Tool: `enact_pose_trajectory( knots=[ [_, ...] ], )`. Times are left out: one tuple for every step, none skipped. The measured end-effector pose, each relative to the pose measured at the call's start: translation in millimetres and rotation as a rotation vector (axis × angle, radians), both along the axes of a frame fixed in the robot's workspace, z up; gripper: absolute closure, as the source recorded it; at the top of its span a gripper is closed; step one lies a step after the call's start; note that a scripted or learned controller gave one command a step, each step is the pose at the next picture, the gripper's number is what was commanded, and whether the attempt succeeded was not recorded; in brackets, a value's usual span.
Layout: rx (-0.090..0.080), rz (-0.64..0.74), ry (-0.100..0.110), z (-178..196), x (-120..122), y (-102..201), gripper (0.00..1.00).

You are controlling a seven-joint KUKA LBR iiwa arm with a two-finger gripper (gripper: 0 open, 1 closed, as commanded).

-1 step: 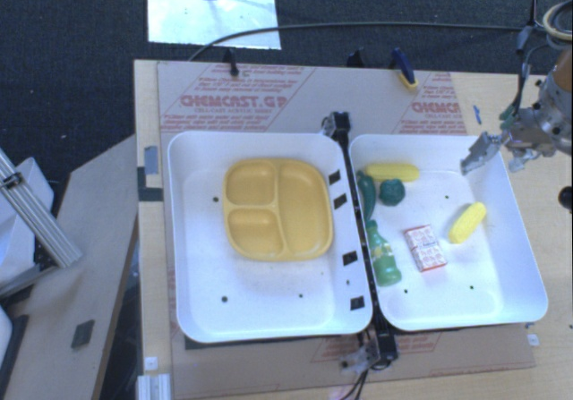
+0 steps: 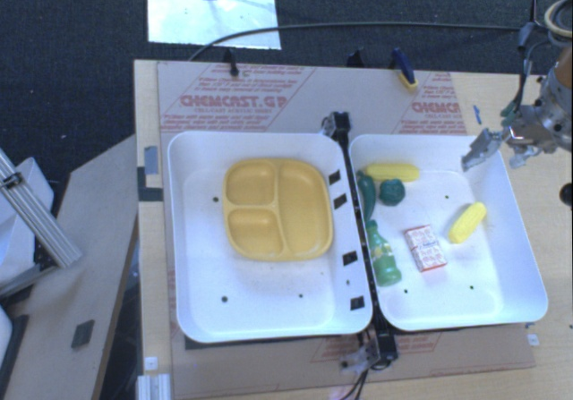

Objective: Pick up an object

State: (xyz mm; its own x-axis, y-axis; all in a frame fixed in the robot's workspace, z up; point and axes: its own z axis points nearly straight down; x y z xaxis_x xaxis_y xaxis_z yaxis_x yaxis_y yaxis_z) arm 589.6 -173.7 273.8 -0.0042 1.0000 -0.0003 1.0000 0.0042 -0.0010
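on wood bench (image 2: pixel 152 210): two white bins (image 2: pixel 197 300); dark carpet behind; end effector (image 2: pixel 492 146) grip unclear.

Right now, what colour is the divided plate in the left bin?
Yellow. The divided plate shows plainly in the camera view, lying flat in the left bin.

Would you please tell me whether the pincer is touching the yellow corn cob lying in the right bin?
Apart. The camera view shows the pincer up near the bin's far right rim, with bare white bin floor between it and the corn cob.
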Motion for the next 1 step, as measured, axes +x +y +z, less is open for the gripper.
enact_pose_trajectory(
  knots=[
    [0.001, -0.001, 0.003, -44.1, 0.8, 4.4, 0.00]
  ],
)
